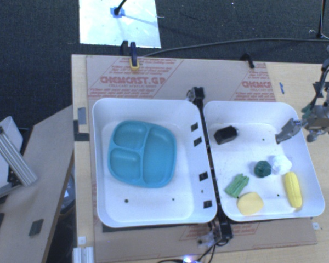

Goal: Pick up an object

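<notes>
The right bin (247, 119) holds several small objects: a black block (226, 134), a dark green ball (262, 169), a white crumpled piece (281, 162), a yellow corn cob (293, 189), a light green piece (237, 185) and a yellow lump (250, 203). My gripper (295, 137) hangs over the bin's right rim, above and right of the white piece. It is open, with nothing between its fingers (286, 131). The arm enters from the right edge.
The left bin (115, 111) holds a blue divided plate (142, 153). Black clips run along the seam between the bins (204, 158). A blue-and-yellow clamp (133, 56) grips the board at the back. A grey rail (8, 149) leans at far left.
</notes>
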